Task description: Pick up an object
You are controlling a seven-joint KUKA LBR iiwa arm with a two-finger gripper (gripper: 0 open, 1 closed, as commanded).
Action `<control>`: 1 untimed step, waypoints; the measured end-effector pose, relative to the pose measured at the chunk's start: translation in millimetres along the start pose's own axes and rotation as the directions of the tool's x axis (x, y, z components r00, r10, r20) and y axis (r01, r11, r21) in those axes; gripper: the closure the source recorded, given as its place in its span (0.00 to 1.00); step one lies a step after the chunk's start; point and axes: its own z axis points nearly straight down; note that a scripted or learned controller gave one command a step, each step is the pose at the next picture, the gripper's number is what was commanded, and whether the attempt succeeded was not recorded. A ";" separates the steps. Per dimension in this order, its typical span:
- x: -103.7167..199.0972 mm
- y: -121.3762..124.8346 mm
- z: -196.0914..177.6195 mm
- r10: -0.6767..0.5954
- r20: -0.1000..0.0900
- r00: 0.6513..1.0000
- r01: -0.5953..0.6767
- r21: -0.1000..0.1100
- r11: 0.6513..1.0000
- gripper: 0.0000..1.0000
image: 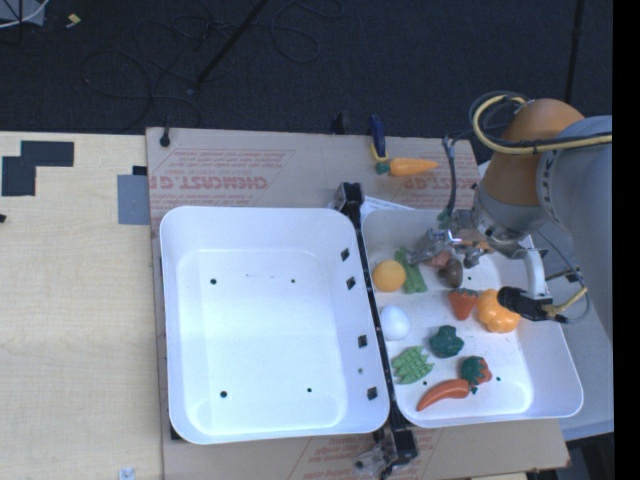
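free: left bin (190, 268) floor | blocked: right bin (560, 393), toys crowded, gaps seemingly narrow

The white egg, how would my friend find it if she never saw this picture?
Look in the right bin, the one full of toy food. Along its left wall, just below the round orange fruit and above the bumpy green vegetable, sits the egg. It is the only plain white, smooth thing among colourful neighbours.

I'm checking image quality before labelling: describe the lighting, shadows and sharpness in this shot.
Camera view: even, soft light; the left bin is bright with only faint shadows along its walls; background floor is dark; the toys are mildly soft, the pincer blurry and hard to make out; no strong glare.
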 end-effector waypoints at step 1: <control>-33.5 -37.1 4.2 0.005 0.002 1.000 -0.005 0.011 1.000 0.00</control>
